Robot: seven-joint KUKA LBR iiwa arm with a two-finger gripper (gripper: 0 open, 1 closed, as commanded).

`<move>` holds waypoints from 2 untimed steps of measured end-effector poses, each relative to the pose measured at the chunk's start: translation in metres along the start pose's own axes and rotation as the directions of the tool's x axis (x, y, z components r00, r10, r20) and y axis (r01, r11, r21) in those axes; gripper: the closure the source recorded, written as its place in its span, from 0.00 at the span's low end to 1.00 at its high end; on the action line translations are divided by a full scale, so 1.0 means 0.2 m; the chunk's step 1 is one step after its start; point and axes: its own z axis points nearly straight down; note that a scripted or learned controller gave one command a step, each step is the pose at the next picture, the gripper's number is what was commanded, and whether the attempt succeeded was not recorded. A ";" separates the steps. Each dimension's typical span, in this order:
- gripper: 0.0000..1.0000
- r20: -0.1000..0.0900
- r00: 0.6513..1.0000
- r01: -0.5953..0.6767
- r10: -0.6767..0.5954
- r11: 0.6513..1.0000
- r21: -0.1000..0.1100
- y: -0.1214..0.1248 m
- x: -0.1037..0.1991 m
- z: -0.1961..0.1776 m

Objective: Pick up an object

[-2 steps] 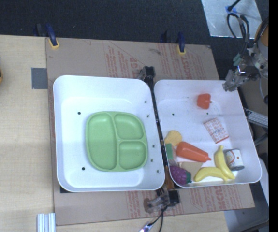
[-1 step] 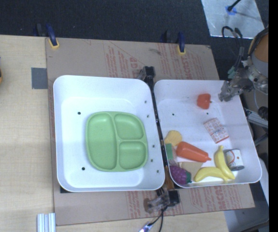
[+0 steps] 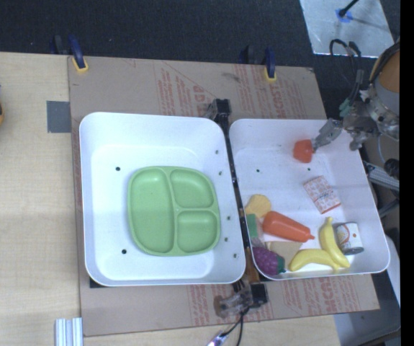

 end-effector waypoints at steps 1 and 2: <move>0.00 -0.002 1.000 0.001 -0.001 1.000 0.003 0.10 0.02 0.35; 0.00 -0.002 1.000 0.001 -0.001 1.000 0.003 0.10 0.04 0.45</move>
